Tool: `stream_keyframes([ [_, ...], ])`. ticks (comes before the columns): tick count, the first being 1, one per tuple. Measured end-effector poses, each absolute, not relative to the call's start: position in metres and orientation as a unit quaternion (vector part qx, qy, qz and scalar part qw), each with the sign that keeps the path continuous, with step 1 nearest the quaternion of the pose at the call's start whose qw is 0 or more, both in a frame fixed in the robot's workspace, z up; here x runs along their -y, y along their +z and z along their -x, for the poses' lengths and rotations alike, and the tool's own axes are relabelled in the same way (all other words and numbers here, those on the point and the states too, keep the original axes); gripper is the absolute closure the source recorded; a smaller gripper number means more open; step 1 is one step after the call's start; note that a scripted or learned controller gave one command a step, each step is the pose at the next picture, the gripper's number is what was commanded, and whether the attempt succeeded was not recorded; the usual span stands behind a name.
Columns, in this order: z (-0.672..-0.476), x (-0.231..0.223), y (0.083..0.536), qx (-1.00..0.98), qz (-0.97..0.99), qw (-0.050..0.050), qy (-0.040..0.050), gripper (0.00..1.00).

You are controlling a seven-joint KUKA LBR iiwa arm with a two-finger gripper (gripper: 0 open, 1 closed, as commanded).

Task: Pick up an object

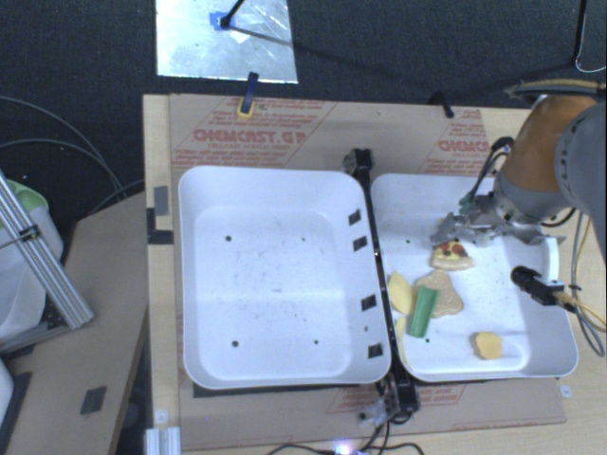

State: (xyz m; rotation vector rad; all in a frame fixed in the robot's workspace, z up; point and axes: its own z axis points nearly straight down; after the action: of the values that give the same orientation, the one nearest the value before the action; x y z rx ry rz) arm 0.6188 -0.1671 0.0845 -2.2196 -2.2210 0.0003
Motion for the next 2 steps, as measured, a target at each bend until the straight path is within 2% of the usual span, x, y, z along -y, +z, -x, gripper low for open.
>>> stream_keyframes([
  [1, -0.654, 0.157, 0.086, 0.709, 0.705, -0.002, -0.0020, 0.00],
  [2, -0.670, 0.182, 0.086, 0.708, 0.706, -0.003, -0.0013, 0.00],
])
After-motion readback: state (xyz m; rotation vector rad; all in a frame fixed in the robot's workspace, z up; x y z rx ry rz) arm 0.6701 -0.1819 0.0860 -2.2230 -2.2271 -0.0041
